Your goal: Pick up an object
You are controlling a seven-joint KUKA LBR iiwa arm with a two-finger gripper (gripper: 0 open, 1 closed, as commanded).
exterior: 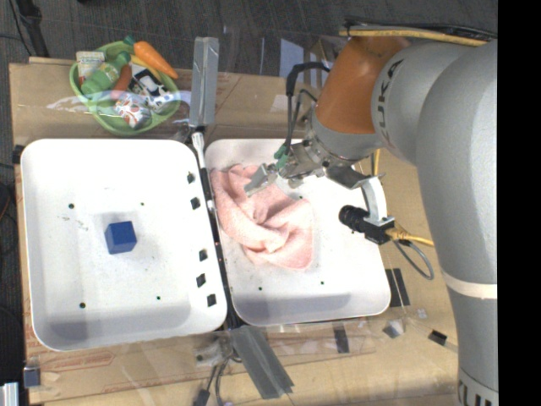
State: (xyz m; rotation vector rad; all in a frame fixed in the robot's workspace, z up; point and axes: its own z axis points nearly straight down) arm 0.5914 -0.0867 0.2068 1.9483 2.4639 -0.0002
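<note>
I see the gripper (272, 174) over the pink cloth (266, 218) near the right bin's (355, 299) back-left wall; I cannot tell its finger state; open floor lies rightward

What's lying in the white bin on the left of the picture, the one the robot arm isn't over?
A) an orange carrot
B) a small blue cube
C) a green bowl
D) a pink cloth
B: a small blue cube sits alone on the floor of the left bin, while the pink cloth lies in the right bin under the gripper.
</note>
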